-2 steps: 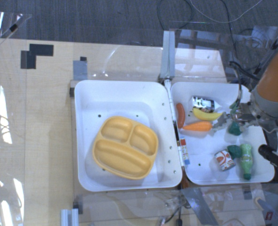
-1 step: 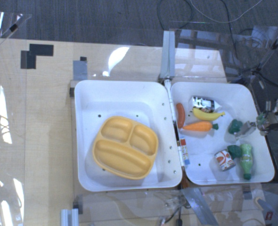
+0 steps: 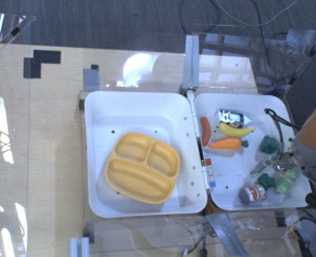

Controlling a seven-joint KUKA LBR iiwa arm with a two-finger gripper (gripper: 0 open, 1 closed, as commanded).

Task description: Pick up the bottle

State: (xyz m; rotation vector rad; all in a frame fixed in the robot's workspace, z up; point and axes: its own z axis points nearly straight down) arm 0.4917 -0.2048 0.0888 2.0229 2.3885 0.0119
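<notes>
Near right bin's (image 3: 276,101) front right corner: green bottle (image 3: 286,180), lying on its side.
Translucent green plastic, small, close against right wall, just beside gripper (image 3: 270,167). Finger state cannot be told. Nearby along front edge: dark green cap-like piece (image 3: 266,181) and tipped silver can (image 3: 252,193). Toward back edge: banana (image 3: 236,129), carrot (image 3: 225,143).

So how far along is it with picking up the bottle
Early stage. Done: the arm has reached into the right bin, with the gripper low beside the green bottle. In hand: nothing visibly; the bottle lies on the bin floor near the can. Left: gripping and lifting it.
</notes>
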